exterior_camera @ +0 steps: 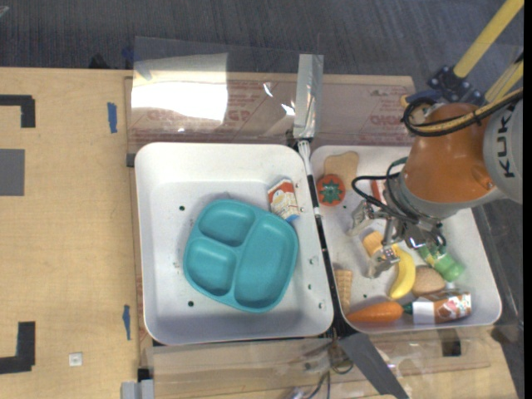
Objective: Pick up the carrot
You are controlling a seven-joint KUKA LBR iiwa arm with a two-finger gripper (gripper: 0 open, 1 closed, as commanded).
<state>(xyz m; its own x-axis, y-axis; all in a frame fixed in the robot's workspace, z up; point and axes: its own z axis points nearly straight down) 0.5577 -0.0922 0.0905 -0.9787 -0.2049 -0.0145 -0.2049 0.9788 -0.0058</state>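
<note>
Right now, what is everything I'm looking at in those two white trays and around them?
Bins: two, white, side by side on the bench.
Divided plate: one, teal, left bin.
Small carton: one, white and red, left bin by the plate.
Carrot: one, orange, right bin's near edge.
Banana: one, yellow, right bin.
Tomato: one, red with green top, right bin's far left.
Bottle: one, white and red, beside the carrot.
Other toy foods: several, mixed colours, right bin.
Arm: one, grey and orange.
Gripper: one, metal, above the banana.

Banana [403,278] and bottle [442,307] seemingly crowd the carrot [376,312].
</note>
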